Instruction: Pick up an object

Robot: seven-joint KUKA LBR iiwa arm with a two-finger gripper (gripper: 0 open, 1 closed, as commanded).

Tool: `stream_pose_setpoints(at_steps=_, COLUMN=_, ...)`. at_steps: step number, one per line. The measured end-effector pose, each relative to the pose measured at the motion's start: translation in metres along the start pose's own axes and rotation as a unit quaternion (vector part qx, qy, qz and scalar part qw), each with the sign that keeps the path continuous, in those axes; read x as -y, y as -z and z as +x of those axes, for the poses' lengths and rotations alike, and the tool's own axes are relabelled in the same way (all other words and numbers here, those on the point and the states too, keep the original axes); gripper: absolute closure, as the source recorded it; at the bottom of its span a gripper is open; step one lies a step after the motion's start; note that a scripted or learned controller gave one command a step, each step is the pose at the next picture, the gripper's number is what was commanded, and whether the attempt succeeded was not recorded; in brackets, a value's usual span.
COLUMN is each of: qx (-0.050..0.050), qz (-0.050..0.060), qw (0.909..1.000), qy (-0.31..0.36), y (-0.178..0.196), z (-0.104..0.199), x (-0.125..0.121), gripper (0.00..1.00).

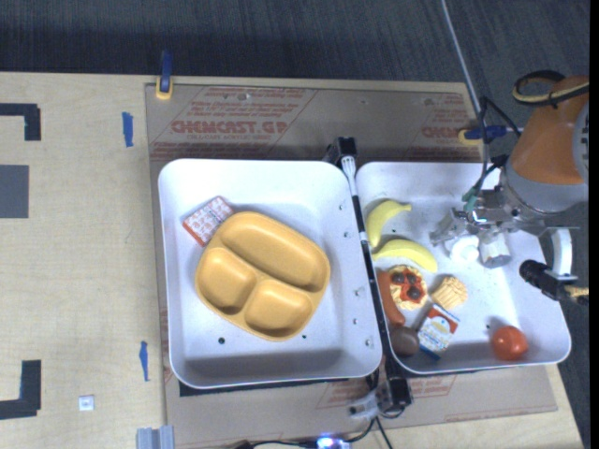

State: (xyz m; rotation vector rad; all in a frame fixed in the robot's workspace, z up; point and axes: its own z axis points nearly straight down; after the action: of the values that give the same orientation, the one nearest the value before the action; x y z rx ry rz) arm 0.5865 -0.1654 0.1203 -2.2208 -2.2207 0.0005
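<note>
**Inspector A:** We find the pick not yet done. The gripper point(474, 235) sits low in the upper part of the right bin point(552, 340), at the right of the frame, and nothing is lifted clear of the bin floor.

**Inspector B:** And the fingers?

**Inspector A:** We cannot tell whether they are spread or pressed together; the metal there is a blur against the white floor. There may be a small pale thing under them, but we will not vouch for it. We record no grasp.

**Inspector B:** So the grasp and the lift are both left, in our judgement. Contents of the right bin?

**Inspector A:** Two bananas point(386, 219) at its upper left, one just below the other. Below them a pizza slice point(404, 288), touching a dark round piece point(404, 342) at the lower left corner. Beside the slice, a waffle point(450, 294), and under that a small carton point(435, 332). A tomato point(509, 342) lies apart at the lower right.

**Inspector B:** Any of these could serve as the object. All lie below or left of the gripper.

**Inspector A:** The left bin point(178, 251) holds a yellow tray point(262, 274) with three compartments, tilted across the middle. A small packet point(206, 219) lies touching the tray's upper left edge.
</note>
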Motion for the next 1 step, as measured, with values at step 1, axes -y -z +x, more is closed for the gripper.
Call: stream_pose_setpoints(at_steps=1, qx=0.0, qz=-0.002, qw=1.0, qy=0.0, y=-0.0342, z=0.0144, x=0.0537, gripper=0.0)
